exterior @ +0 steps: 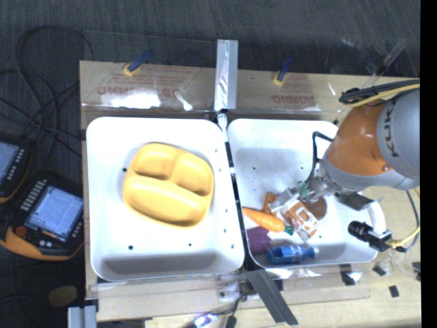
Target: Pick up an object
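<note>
Glossy blue bottle, tapered carrot

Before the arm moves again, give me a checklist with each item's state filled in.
1. Gripper over the right bin: ok, it sits low above the pile.
2. Target in reach: ok, the packet, carrot, purple piece and blue bottle crowd the bin's near part.
3. Something between the fingers: cannot tell, the wrist hides them.
4. Target standing free: not ok, the packet overlaps the carrot and its neighbours touch.
5. Left bin: ok, the yellow bread lies alone, far from the arm.
</note>
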Robot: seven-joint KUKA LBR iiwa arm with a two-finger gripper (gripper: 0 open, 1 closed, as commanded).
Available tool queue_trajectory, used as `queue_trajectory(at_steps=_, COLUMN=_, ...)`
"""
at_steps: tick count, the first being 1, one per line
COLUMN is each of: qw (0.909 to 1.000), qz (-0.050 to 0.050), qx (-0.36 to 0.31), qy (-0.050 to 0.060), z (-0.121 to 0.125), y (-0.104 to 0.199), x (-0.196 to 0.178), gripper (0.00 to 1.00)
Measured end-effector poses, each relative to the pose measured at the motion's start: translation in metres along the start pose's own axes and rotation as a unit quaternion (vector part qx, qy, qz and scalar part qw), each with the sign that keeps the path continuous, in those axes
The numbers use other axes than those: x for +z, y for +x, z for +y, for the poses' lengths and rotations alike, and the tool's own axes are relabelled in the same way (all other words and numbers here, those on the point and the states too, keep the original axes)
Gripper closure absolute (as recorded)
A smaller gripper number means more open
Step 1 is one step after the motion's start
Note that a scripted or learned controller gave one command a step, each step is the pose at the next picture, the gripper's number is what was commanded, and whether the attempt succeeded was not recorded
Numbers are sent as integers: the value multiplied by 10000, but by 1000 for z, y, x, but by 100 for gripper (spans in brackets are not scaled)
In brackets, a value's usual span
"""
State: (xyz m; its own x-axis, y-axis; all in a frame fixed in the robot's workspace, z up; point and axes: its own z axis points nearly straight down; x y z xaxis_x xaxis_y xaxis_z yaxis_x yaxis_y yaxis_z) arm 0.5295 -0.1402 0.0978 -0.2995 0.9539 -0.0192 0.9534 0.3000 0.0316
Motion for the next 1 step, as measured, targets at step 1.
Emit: queue_trajectory(at_steps=1, qw=10000, qz=16, qx=-3, qy=-7, z=2, y=1, x=-10, gripper=100)
